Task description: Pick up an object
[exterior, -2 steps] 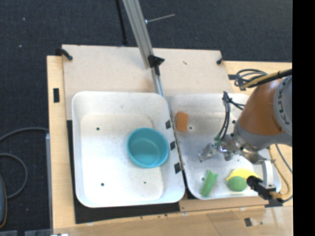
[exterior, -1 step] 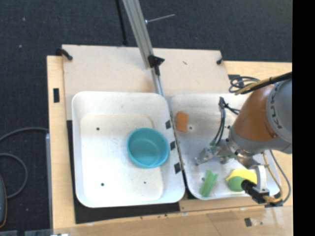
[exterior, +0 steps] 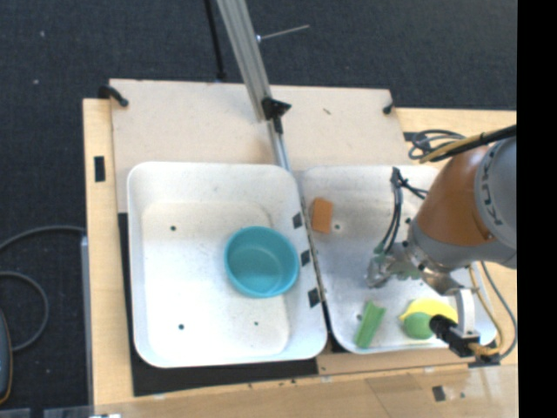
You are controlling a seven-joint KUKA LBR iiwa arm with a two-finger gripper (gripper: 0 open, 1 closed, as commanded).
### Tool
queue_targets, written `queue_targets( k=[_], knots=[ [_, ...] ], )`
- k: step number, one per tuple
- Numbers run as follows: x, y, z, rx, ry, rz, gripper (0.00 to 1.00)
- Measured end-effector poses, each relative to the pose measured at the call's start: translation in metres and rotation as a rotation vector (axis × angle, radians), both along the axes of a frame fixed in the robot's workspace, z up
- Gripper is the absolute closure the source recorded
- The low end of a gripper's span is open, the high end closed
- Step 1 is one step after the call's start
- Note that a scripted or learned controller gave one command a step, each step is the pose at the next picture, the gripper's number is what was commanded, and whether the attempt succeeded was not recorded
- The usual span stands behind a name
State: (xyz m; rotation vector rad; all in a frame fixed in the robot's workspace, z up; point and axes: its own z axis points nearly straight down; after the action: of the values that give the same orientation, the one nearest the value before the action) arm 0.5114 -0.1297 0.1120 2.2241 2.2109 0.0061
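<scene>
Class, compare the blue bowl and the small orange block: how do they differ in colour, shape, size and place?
The blue bowl is round and hollow; the orange block is boxy and solid-looking. The bowl is much larger than the block. The bowl sits in the left bin, the block in the right bin near the divide. Both rest on a bin floor, apart from the tool.

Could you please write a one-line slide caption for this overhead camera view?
KUKA arm's end effector poised over the right bin above a green block, near an orange block; teal bowl in the left bin.
</scene>
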Motion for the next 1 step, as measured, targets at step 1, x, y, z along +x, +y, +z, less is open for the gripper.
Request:
queue_targets(
  k=[1],
  knots=[
    [0.0016, 0.0051, 0.0452, 0.0, 0.0, 0.01, 1.0]
  ],
)
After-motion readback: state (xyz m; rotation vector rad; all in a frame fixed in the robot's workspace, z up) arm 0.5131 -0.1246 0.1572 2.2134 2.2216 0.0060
